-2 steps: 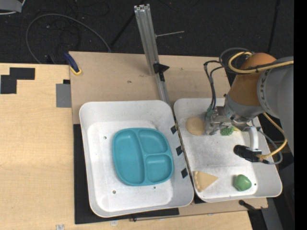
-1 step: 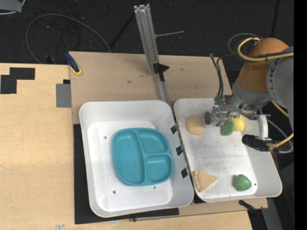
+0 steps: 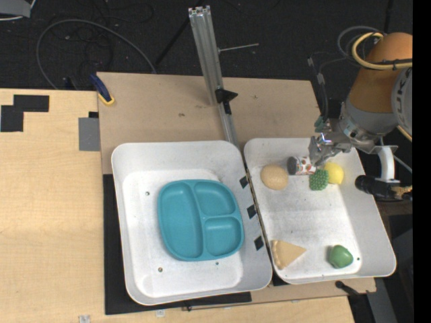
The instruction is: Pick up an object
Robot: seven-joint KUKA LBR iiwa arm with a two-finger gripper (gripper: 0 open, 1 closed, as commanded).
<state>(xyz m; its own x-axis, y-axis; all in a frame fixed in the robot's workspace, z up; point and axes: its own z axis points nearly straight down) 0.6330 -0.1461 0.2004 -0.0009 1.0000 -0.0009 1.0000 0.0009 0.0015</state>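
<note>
My gripper [image 3: 323, 148] hangs over the far part of the right bin [image 3: 303, 217], just above a cluster of small objects. Under it lie a small red-and-white item with a dark end [image 3: 301, 166], a green bumpy piece [image 3: 318, 180] and a yellow ball [image 3: 334, 174]. A tan round bread roll [image 3: 274, 177] sits to their left. Nearer the front of this bin rest a tan wedge [image 3: 288, 253] and a green pepper-like object [image 3: 341, 256]. Nothing shows between the fingers.
The left bin [image 3: 135, 173] holds a teal divided plate [image 3: 200, 219]. A metal post [image 3: 207, 52] rises behind the bins. Black clips [image 3: 250, 210] sit along the seam between the two bins. The arm's orange band [image 3: 387, 49] is at the upper right.
</note>
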